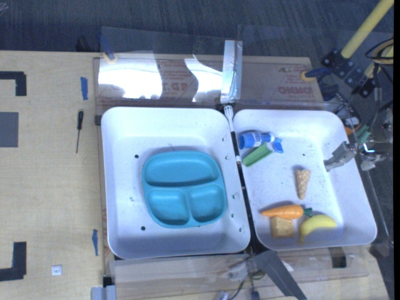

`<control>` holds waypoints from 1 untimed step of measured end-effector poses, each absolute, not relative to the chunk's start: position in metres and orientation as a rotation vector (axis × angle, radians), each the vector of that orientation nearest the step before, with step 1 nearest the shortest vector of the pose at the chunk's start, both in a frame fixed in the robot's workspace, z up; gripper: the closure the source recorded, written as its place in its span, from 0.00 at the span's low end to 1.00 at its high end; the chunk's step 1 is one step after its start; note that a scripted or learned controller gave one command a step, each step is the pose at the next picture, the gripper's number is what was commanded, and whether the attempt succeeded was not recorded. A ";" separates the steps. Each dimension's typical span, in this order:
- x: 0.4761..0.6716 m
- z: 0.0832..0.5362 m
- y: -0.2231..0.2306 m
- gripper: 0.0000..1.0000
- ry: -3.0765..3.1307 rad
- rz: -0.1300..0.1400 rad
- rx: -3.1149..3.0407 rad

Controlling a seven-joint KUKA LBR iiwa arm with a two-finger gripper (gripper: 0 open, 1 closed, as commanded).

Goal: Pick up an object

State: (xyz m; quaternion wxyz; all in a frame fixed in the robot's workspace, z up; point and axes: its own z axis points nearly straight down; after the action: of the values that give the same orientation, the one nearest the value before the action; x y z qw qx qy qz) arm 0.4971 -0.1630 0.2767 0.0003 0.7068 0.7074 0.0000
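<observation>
No object is being held right now, all candidates are lying loose in the right bin [331, 120]. The closest one to the tool [335, 159] is the beige cone [302, 182], lying just left of and a bit below it, on its own on bare bin floor. I'm judging it the easiest target because nothing is touching it.

The tool is hanging at the bin's right rim, low over the wall, coming in from the arm's side. It is too small and cluttered here, so I cannot tell whether it is apart or together. Nothing is showing in it, so I'm not calling anything grasped.

Further below the tool, toward the near wall, a carrot [282, 212], a tan block [282, 227] and a banana [317, 224] are bunching together. The carrot is lying across the block's top edge and the banana is sitting just beside both. That cluster is looking risky, since a grab there is likely catching two things or nudging one away.

Well to the tool's left, against the divider, a blue bottle [255, 140] and a green stick [255, 155] are lying touching each other. The wall is crowding them too.

Beyond the divider, farthest from the tool, the left bin [119, 130] is holding a blue divided tray [183, 188]. Both bins are sitting on the tabletop [44, 167], with a shiny clear panel [162, 74] standing behind them, out of the tool's way.
</observation>
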 end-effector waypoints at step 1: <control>0.478 0.173 -0.156 0.00 1.992 -0.007 2.438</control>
State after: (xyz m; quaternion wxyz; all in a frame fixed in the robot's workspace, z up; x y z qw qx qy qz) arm 0.4779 -0.1563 0.1733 -0.0035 0.7745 0.6326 -0.0023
